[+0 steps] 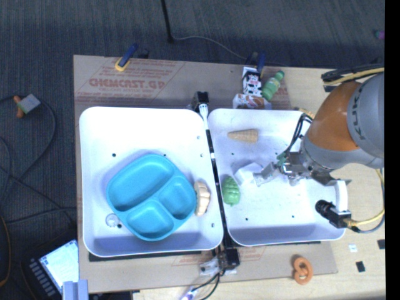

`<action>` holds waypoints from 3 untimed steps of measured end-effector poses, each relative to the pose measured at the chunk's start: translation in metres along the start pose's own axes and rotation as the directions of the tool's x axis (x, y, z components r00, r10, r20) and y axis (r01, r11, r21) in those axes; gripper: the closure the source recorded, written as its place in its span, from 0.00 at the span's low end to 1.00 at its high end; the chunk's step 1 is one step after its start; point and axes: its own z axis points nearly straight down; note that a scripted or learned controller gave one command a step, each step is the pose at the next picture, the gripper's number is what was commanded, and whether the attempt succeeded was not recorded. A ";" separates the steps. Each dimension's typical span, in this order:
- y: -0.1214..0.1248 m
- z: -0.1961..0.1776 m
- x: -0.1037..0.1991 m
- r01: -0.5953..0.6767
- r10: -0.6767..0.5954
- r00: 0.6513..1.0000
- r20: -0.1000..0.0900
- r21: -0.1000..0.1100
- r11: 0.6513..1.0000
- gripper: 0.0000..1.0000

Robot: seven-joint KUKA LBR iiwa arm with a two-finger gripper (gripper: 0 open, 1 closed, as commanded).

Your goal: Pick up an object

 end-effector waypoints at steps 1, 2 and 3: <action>0.069 0.021 -0.019 0.002 -0.002 1.000 0.001 -0.006 1.000 0.00; 0.070 0.010 -0.020 0.003 -0.003 1.000 0.005 -0.007 1.000 1.00; 0.130 -0.036 0.006 0.003 -0.003 1.000 0.000 -0.003 1.000 1.00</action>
